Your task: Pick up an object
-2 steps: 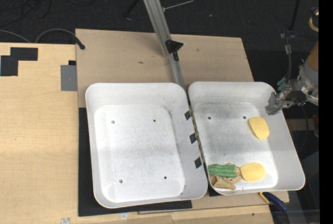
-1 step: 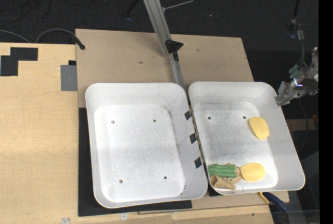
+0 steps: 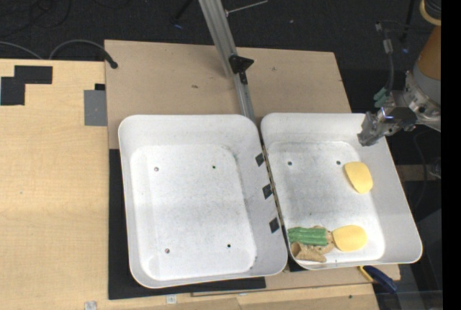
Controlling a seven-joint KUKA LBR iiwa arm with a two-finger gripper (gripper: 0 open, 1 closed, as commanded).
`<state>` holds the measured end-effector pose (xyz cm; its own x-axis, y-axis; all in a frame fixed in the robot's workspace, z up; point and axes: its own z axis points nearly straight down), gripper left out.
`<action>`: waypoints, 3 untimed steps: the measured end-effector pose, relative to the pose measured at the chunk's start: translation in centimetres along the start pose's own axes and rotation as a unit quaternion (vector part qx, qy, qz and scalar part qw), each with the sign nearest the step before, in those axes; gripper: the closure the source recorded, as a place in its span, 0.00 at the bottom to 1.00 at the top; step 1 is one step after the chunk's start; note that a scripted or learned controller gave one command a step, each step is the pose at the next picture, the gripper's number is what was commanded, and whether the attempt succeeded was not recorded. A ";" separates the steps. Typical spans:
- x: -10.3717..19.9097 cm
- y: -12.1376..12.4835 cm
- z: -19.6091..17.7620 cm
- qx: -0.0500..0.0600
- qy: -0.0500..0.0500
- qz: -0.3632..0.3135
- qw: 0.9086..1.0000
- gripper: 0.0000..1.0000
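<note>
The right bin (image 3: 317, 135) holds several small objects. A yellow rounded piece (image 3: 358, 176) lies near its right wall. At the front edge sit another yellow piece (image 3: 349, 237), a green spiky toy (image 3: 308, 235) and a tan piece (image 3: 312, 252) just below it. My gripper (image 3: 372, 130) hangs over the bin's far right corner, above and slightly right of the upper yellow piece, with nothing visible between its tips.
The left bin (image 3: 187, 200) stands beside the right one, joined by black clips (image 3: 265, 189). A slanted aluminium rail (image 3: 220, 31) rises behind the bins. Cables trail over the dark floor at the back. A pale wooden board (image 3: 50, 179) lies to the left.
</note>
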<state>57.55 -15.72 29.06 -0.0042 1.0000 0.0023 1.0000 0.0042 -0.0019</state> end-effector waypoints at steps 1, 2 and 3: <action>4.5 -1.1 1.5 0.002 0.000 0.001 1.000 1.00; 9.5 -0.6 1.9 0.001 0.000 0.000 1.000 1.00; 14.9 -1.0 1.8 0.001 0.000 0.000 1.000 1.00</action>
<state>56.49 -0.86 27.32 -0.0049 1.0000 0.0026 1.0000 0.0049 -0.0045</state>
